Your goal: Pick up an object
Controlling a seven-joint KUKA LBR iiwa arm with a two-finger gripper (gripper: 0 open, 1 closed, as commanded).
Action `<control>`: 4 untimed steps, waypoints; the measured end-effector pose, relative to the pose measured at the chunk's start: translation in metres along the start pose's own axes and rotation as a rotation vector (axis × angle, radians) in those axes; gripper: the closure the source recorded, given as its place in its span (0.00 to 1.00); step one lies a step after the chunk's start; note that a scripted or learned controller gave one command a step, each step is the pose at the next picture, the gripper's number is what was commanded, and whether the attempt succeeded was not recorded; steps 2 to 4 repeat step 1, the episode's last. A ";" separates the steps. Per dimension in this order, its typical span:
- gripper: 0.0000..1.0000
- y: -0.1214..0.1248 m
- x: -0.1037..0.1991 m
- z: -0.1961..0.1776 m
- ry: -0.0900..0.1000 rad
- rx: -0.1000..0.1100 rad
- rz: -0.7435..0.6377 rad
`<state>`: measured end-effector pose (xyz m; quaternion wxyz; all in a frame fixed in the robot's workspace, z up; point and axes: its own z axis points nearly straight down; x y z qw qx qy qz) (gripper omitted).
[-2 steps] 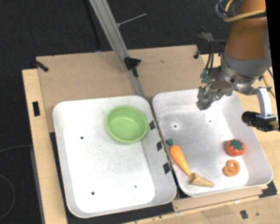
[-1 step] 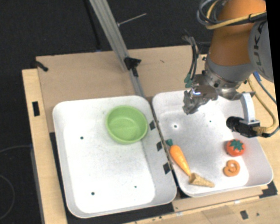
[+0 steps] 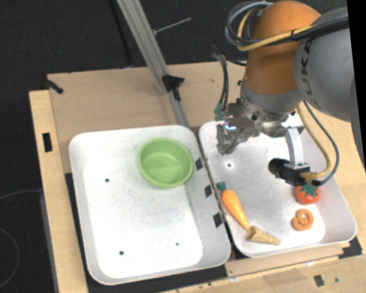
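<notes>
Nearest object: an orange plastic toy carrot with a small green top (image 3: 234, 207) is seen in the right white shallow bin (image 3: 257, 167), close to that bin's left wall.
Direction from gripper: the carrot lies below the two-finger gripper (image 3: 225, 145) in the camera view, toward the front of the bench and nearly straight under it in the picture.
Long axis: the carrot is laid at a slant, its green top pointing up-left and its tip down-right, toward the beige wedge-shaped piece (image 3: 263, 236), which is just beside the tip.
Gripper state: the gripper is seen over the upper left part of the right bin; nothing is seen between its parts, and whether it is released or clenched cannot be told.
Other things in right bin: a small red tomato-like toy with a green stalk (image 3: 307, 192) and a small orange pretzel-shaped ring (image 3: 302, 219) are placed near the right wall, well apart from the carrot.
Left bin: the left white shallow bin (image 3: 108, 236) holds a light green plastic bowl (image 3: 165, 163), upright, near its upper right corner.
Judgement: the carrot is probably the easiest target; a grip across its slanted axis would be needed.
</notes>
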<state>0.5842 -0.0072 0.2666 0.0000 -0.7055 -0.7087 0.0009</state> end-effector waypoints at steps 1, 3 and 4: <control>1.00 -0.009 0.050 0.022 0.001 0.000 -0.001; 1.00 -0.009 0.050 0.022 0.001 0.000 -0.001; 1.00 -0.009 0.050 0.022 0.001 0.000 -0.001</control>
